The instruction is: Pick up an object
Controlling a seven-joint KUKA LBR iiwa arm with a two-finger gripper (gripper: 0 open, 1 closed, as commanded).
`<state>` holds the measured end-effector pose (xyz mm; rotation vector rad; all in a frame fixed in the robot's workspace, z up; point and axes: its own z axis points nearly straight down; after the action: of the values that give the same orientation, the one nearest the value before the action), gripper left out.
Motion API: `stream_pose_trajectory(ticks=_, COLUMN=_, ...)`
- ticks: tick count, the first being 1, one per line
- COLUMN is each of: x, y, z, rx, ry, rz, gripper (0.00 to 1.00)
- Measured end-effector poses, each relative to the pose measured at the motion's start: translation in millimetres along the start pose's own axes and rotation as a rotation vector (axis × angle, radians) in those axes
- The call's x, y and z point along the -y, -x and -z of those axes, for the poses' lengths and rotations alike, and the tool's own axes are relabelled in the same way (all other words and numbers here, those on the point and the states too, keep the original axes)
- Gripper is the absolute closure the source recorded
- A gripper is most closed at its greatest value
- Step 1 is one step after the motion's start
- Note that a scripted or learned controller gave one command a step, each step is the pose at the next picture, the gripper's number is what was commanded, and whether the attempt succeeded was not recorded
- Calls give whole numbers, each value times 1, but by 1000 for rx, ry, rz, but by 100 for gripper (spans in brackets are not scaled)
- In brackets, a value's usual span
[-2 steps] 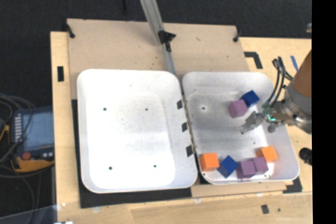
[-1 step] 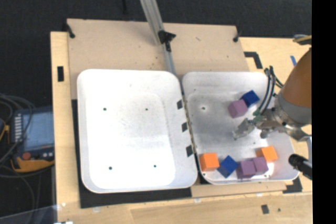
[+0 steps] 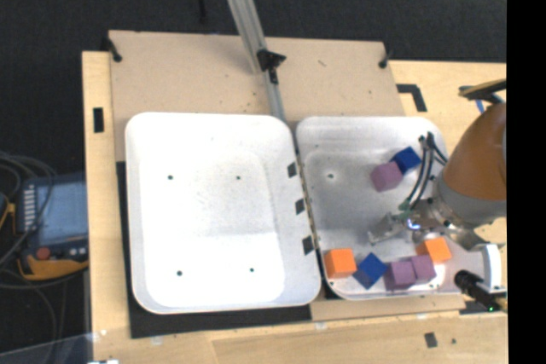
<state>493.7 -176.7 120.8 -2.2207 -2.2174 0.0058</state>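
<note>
My gripper hangs low over the right white bin, in its middle-right part, below the arm's orange band. Near it lie several blocks. A purple block and a blue block sit just above it towards the back. An orange block lies close on its right. Along the front wall sit an orange block, a blue block and two purple blocks. I see nothing held in the gripper.
The left white bin stands beside the right one. A slanted metal pole rises behind the bins. A screen device with cables sits off the bench's left edge.
</note>
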Motion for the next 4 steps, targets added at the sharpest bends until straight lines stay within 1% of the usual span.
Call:
stream_pose_trajectory(ticks=1, x=-1, y=2, z=-23, rx=2, ry=7, rz=-1, gripper=0)
stream_pose_trajectory(ticks=2, x=-3, y=3, z=-11, rx=1, ry=12, rz=-9, gripper=100)
stream_pose_trajectory(ticks=3, x=-7, y=7, z=52, rx=3, ry=13, rz=4, gripper=100)
stream_pose_trajectory(ticks=4, x=-10, y=4, z=115, rx=3, ry=14, rz=6, gripper=100)
